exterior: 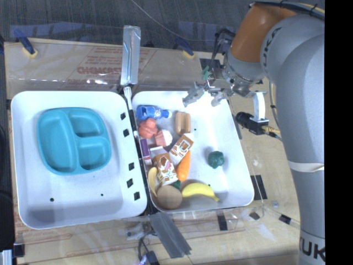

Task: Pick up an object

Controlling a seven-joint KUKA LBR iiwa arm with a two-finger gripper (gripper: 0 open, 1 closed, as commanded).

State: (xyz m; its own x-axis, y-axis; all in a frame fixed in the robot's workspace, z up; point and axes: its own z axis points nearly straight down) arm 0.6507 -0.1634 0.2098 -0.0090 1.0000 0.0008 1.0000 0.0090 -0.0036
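Gripper [205, 94] is hanging over the far edge of the right bin [234, 148], below the orange wrist band. Fingers [191, 97] are standing apart, nothing between them; how wide is hard to judge at this slant.

Candidate objects are lying in the right bin, mostly crowded along its left wall: blue bottle [150, 113] at the far end, bread roll [182, 122] beside it, pinkish lump [148, 129], two small cartons [172, 158], carrot [184, 165], banana [199, 191] and a brown round object [169, 197] at the near end. Green ball-like object [215, 159] is sitting alone, well apart from the pile, on open bin floor.

Left bin [22, 148] is carrying a blue divided tray [74, 138]; not relevant to the pick.

Judgement: the arm is at the approach stage, nothing grasped. Best bet is the isolated green object, since both fingers have free floor around it. The bread roll is nearer but has neighbours touching. Descend straight, centre the fingers either side, close only near the floor. Risk: a round object rolling away from an off-centre close.
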